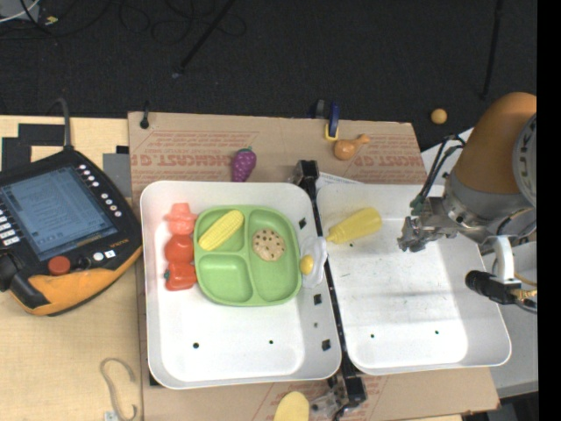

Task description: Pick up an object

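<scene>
Over the right bin point(491, 345), toward its upper right part, your gripper point(414, 239) is hanging at the end of the arm point(491, 160), which is reaching in from the right side. Nearest to it is lying the yellow piece point(355, 226), an elongated corn-like toy sitting in the upper left part of that same bin, to the left of the gripper and near it but not touching. Its long axis is running from lower left to upper right, tilting only slightly off the horizontal, so its higher end is pointing roughly toward the gripper. You are looking at bare white bin floor between the two.

Whether the tool is standing apart or together, I cannot tell; it is reading as a dark cluster from this angle. Nothing is appearing in its grasp, and it is not touching the yellow piece.

You are probably heading for a short move leftward, and a grasp across the narrow width of the piece is looking like the better bet than one along its length.
</scene>
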`<state>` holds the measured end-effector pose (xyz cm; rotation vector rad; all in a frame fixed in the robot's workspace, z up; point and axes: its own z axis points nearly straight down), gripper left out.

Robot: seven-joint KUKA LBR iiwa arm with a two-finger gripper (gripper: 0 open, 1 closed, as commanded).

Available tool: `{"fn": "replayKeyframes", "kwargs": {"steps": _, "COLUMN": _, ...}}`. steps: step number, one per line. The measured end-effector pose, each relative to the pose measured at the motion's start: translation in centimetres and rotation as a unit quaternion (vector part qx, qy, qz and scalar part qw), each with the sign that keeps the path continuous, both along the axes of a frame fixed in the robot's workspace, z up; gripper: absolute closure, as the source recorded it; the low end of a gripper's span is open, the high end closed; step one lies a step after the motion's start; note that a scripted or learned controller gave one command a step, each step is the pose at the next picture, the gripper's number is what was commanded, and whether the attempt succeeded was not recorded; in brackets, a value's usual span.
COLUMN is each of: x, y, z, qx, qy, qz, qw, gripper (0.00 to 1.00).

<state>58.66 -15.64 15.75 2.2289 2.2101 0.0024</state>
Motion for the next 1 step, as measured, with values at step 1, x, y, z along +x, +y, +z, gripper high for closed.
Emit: {"fn": "replayKeyframes", "kwargs": {"steps": 1, "x": 0.67, "y": -0.18, "z": 6.22, "qx": -0.0001, "qy": -0.001, "qz": 0.004, "qw": 1.0000, "gripper": 1.00}}
